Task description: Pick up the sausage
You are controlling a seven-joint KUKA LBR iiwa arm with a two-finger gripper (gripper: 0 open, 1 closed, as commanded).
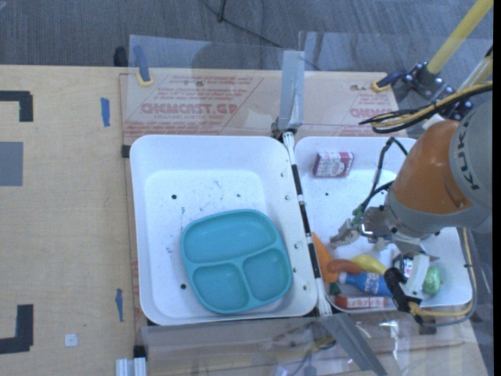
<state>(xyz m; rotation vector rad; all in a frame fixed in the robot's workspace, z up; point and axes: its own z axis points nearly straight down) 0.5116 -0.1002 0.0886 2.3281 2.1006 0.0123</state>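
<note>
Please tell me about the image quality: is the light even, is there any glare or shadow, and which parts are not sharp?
Camera view: light is soft and even; the left bin looks bright white, with faint shadow beside the teal tray. Clear panels near the bottom edge give pale reflections. The arm casts dim shadow over the right bin, and the toys under it look soft and hard to separate.
</note>
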